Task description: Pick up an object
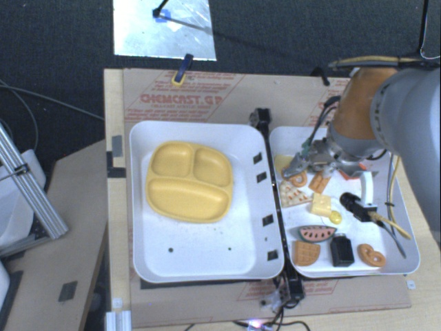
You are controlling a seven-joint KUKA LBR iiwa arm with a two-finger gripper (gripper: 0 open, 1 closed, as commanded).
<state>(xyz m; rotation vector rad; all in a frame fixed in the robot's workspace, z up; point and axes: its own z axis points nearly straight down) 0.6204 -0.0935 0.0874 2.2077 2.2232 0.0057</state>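
Front of right bin (411, 254): black block (341, 251), pretzel (372, 256), orange waffle piece (306, 253), watermelon slice (316, 233), all close together.
Mid right bin: yellow cheese wedge (322, 204), pale waffle (293, 196), small orange cracker (318, 183), ring pretzel (298, 179).
Gripper (298, 167): low over back-left of right bin, just above ring pretzel; finger state cannot be told, nothing seen pinched.
Left bin (165, 250): yellow divided plate (189, 181), lying flat.
Arm (386, 109): grey, orange band, reaching in from right.

- A yellow divided plate (189, 181) is seen in a white bin (158, 254).
- A red watermelon slice (316, 233) with green rind is seen.
- A black block (342, 251) is seen.
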